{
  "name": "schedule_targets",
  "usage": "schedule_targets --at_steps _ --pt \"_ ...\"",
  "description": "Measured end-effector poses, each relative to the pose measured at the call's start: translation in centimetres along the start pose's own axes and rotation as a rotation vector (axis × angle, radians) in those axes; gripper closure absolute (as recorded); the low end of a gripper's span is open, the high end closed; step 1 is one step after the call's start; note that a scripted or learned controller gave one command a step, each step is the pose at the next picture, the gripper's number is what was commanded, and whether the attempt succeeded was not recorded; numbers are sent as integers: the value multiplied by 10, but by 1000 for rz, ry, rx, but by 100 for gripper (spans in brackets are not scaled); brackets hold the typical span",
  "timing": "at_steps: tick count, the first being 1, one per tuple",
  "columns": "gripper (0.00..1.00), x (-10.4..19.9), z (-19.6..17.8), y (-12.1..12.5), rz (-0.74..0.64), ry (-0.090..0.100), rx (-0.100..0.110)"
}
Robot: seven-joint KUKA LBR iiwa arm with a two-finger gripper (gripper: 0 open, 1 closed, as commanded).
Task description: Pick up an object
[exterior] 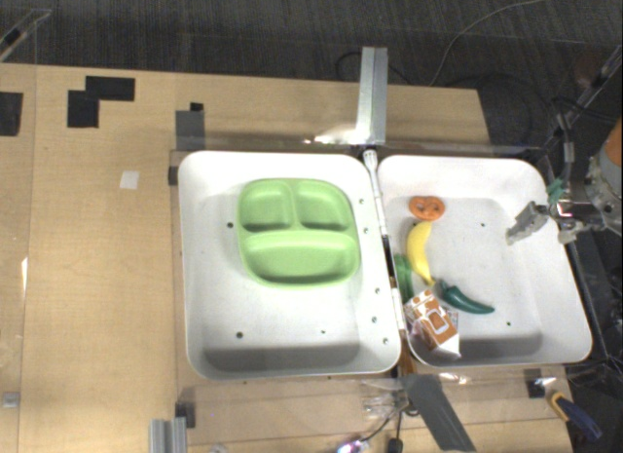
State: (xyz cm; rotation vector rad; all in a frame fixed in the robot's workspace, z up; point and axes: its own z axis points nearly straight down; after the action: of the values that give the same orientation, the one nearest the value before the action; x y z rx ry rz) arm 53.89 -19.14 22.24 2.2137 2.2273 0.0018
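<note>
**A:** What sits in the left bin?

**B:** The shallow white plastic left bin (204, 276) holds one thing, a light green plastic plate with three compartments (297, 229), lying flat a little toward the far side of the middle.

**A:** And the right one?

**B:** The shallow white plastic right bin (526, 276) has four things gathered along its left side. Farthest is a small round orange toy (426, 207). Just near of it, touching or almost so, lies a yellow toy banana (420, 251), running near-to-far. A dark green toy pepper (464, 298) lies at the banana's near end, pointing right. Nearest, in the near left corner, is a small brown and white printed packet (433, 321), tilted.

**A:** Where is the claw?

**B:** The grey two-finger gripper (531, 221) is over the right bin's far right part, well apart from all four things. Nothing is between its fingers; whether they stand apart or together I cannot tell.
</note>
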Motion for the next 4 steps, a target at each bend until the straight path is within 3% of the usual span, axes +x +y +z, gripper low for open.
schedule_targets --at_steps 1,2,3,4 --pt "0 13 130 -48 -184 -3 -10" --pt "0 28 78 17 -41 0 -1" --pt "0 81 109 67 -292 -1 -3" --pt "0 89 130 -36 -297 -4 -17"
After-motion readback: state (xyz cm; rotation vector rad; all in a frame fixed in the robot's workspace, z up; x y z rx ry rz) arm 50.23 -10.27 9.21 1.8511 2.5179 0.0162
